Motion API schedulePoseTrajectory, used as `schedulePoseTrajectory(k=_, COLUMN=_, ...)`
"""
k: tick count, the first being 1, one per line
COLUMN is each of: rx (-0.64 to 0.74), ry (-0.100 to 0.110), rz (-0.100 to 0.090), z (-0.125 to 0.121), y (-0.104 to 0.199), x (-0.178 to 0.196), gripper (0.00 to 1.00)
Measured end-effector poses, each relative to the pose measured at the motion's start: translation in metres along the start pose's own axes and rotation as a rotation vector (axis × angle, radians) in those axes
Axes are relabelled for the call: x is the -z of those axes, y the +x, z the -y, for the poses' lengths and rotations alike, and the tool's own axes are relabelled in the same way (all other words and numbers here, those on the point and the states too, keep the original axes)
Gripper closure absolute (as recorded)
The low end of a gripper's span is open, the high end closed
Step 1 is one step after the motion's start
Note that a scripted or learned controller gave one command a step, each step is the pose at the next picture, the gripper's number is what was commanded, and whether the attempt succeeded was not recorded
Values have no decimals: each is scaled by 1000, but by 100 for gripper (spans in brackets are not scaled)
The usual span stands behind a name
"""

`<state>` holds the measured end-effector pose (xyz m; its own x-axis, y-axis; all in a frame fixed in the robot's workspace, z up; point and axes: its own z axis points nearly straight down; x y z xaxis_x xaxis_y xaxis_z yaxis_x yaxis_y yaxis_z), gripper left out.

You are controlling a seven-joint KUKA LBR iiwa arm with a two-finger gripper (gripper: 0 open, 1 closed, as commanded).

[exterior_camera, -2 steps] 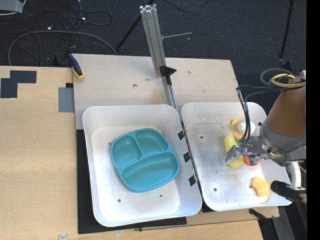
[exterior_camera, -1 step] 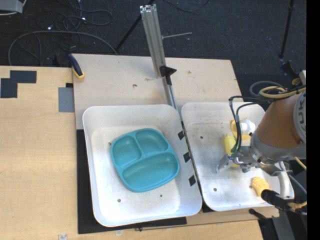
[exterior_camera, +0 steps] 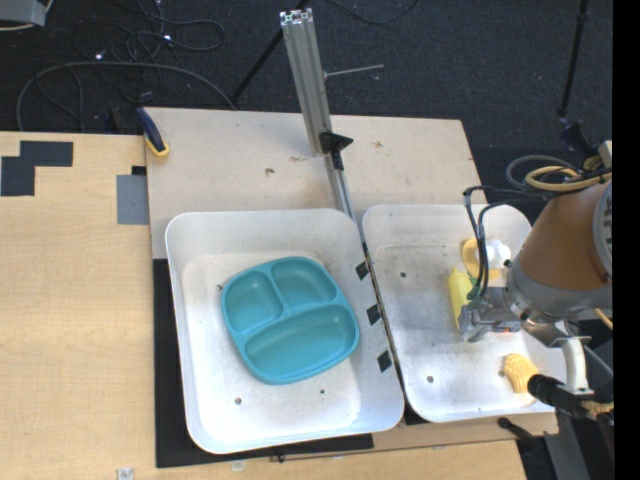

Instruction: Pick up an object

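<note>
Yellow object (exterior_camera: 459, 293) in right bin (exterior_camera: 420, 368), just beside pincer (exterior_camera: 478, 326), pincer's state impossible to tell

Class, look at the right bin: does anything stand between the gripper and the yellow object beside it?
Nothing visible does. The gripper is low in the right bin, right against the yellow object; the corn cob lies off to the side.

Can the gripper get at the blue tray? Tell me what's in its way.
Probably yes. The blue tray lies open in the left bin with nothing on or over it. The gripper is low in the right bin, so it must lift over the divider between them.
</note>
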<state>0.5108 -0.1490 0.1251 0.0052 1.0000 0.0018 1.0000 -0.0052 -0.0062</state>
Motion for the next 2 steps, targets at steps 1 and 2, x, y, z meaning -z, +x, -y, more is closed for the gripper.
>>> schedulePoseTrajectory(k=1, rx=7, ry=-9, rz=2, z=-5, y=3, x=61, gripper=100)
schedulePoseTrajectory(k=2, rx=6, ry=-6, rz=2, z=-6, y=3, x=78, gripper=100)
